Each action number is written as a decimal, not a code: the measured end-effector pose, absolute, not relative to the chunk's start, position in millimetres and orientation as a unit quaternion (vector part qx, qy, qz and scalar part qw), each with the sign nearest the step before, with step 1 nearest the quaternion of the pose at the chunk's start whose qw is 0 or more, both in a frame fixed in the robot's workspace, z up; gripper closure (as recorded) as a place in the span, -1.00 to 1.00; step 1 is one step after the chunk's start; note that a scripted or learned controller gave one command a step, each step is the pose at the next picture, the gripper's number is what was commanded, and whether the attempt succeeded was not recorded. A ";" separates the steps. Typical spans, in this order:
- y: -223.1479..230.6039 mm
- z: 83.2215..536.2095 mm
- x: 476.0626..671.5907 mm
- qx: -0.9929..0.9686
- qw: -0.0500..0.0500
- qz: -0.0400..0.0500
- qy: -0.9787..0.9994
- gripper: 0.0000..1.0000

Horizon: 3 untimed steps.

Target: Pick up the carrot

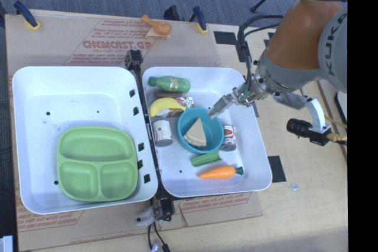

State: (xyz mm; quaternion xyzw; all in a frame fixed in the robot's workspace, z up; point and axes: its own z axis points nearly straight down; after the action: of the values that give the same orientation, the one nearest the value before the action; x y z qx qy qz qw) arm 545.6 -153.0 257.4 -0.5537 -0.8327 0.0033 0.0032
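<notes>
The carrot (218, 173) is orange with a green stem end and lies flat near the front edge of the right bin (254, 153), stem pointing right. My gripper (221, 105) hangs over the right bin's back right part, at the upper right rim of a blue bowl (190, 121). It is well above and apart from the carrot, with nothing seen in it.
The blue bowl holds a sandwich wedge (196, 136). Around it lie a green vegetable piece (205, 158), a small can (229, 137), another can (162, 131), a banana (165, 106) and a green bottle (171, 84). The left bin (35, 91) holds a green divided plate (97, 162).
</notes>
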 end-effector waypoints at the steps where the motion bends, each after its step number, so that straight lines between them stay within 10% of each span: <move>1: -162.0 197.5 475.0 -0.520 0.005 0.003 -0.854 -1.00; 2: -192.4 91.4 477.5 -0.475 0.003 0.000 -0.880 -1.00; 3: -192.3 100.3 476.6 -0.470 0.006 0.001 -0.883 1.00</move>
State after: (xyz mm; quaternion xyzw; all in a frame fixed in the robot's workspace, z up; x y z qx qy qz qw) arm 476.6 -192.3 100.3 -0.4700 -0.8827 0.0014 0.0064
